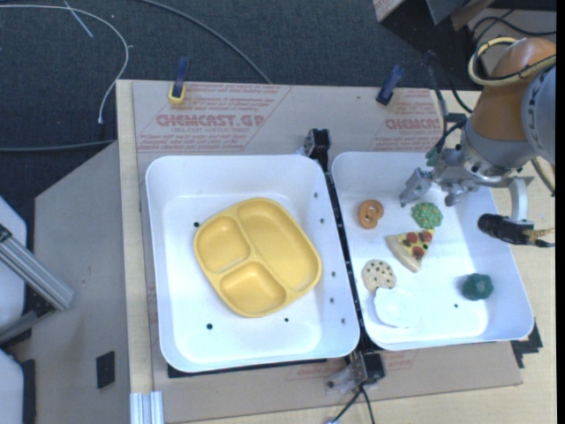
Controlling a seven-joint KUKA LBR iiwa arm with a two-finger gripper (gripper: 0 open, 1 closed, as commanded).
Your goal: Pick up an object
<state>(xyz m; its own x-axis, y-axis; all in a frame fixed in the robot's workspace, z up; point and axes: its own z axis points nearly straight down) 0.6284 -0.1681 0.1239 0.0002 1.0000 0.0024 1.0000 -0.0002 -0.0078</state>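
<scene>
A cardboard-covered counter (221,117) stands on dark carpet (265,25) with loose cables (115,60). The left bin (168,237) holds a yellow divided tray (256,254). In the right bin (503,299) lie a doughnut (371,212), pizza slice (411,247), cookie (379,274), green broccoli (426,215) and a dark green lump (477,286). The hand (434,188) hovers spread wide just above the broccoli, gripping nothing.
</scene>
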